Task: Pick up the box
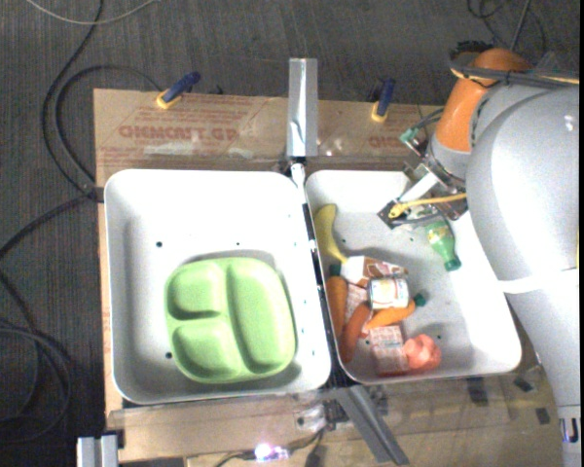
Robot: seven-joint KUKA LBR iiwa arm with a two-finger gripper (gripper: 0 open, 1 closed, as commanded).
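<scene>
Camera view: box [387, 349] well below-left of hand [401, 212], among clutter; finger state impossible to tell; best approached straight down, centred, clear of the neighbouring carrot [354, 325].

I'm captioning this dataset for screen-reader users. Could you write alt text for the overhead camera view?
A grey robot arm reaches from the right, its end effector over the right white bin, which holds a banana, a green bottle, a carrot and small food packages. The left white bin holds a green divided tray.
</scene>
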